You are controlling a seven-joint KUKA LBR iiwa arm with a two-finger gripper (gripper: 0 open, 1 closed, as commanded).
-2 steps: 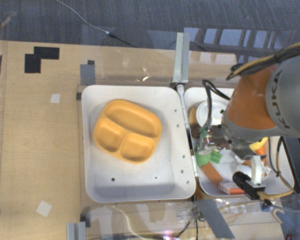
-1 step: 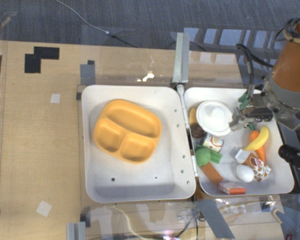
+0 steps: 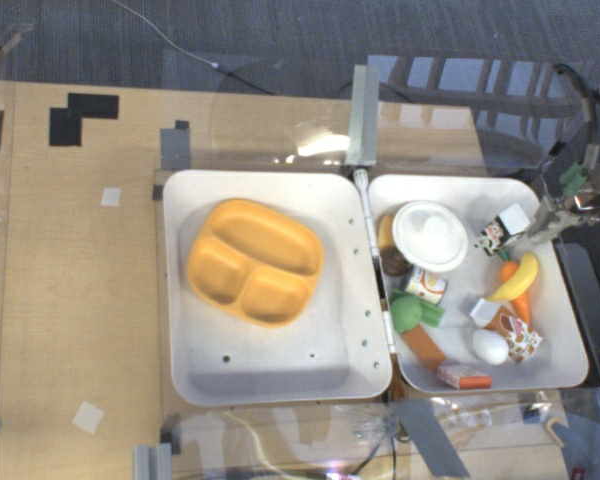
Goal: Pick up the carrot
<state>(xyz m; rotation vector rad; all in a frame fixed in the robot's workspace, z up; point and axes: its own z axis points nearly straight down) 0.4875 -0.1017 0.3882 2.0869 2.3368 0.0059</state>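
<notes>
Carrot lies in the right bin, untouched. Hand at bin's far-right rim; can't tell its opening. Grasp not started.

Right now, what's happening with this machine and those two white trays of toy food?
A robot arm reaches in from the right, its gripper hovering at the far right corner of the right white bin. It's meant to pick up the orange carrot with its green leafy top, which lies untouched near that bin's left wall, among a yellow banana, a white egg and a round white lidded tub. The left white bin holds a yellow divided plate.
</notes>
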